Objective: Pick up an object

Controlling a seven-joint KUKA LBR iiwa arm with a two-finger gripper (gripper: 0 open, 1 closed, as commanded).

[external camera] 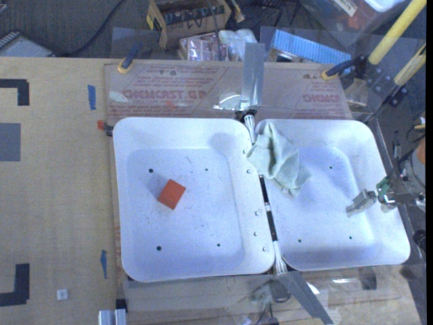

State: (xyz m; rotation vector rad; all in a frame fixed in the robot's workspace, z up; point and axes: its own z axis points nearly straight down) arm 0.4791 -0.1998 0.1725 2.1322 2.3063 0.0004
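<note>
From my feed, pick is not done yet as far as I can judge. Bench (pixel 54 181) carries two white bins side by side: left bin (pixel 135 141) and right bin (pixel 379 242). Candidates for the grab: a pale green cloth (pixel 279 161), crumpled, draped over the top of the seam between the bins, mostly lying in the right bin's upper-left corner with a bit over the left bin's rim; and a small orange block (pixel 172 193), sitting flat on the left bin's floor, left of centre, apart from every wall. Neither is lifted; both rest on bin surfaces. The claw (pixel 354 205) sits low at the right bin's right side, coming in over the right rim, tips pointing left toward the bin middle. Nothing between the fingers that I can see, so I call it holding nothing; whether the fingers are spread or closed I cannot tell at this resolution. Cloth is near the claw, same bin, up and to the left; block is well apart, across the seam in the other bin. My read: approach stage only, everything left to do — choose target, close on it, lift clear. Cloth looks like the shorter reach but soft and bunched, grip may slip; block is rigid, cleaner grasp, longer travel.
</note>
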